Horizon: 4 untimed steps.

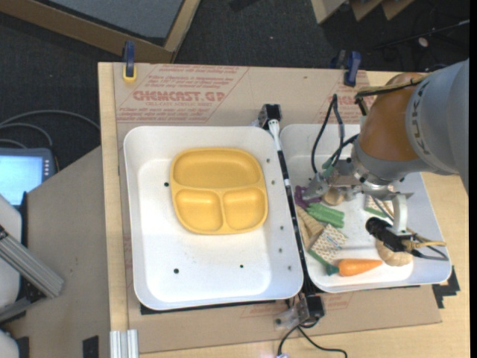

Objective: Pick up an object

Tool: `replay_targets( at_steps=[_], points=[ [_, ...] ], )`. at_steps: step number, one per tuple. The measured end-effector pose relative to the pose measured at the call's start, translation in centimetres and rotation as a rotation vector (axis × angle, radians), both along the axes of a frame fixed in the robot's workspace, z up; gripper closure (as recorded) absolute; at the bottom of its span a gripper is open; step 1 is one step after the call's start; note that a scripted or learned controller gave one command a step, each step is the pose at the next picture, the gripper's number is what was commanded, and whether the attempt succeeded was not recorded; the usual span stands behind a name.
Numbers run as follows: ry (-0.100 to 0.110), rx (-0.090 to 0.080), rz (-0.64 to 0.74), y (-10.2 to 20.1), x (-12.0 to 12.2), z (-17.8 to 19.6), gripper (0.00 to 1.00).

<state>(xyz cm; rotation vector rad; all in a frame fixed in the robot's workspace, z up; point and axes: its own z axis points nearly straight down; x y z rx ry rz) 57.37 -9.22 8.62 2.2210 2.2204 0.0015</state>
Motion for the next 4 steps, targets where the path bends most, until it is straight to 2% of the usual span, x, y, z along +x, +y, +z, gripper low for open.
replay_targets(
  at_steps=[1,2,3,4],
  points=[
    [0.001,0.001,-0.002,-2.1,-2.4,0.0,0.0],
    [-0.007,-0.004,-0.005,-0.1,-7.4,0.1,0.0],
    [-0.008,-0.006,-0.005,-0.2,-7.3,1.0,1.0],
    [-0.011,0.002,0.008,5.5,-3.3,10.4,1.0]
  ],
)
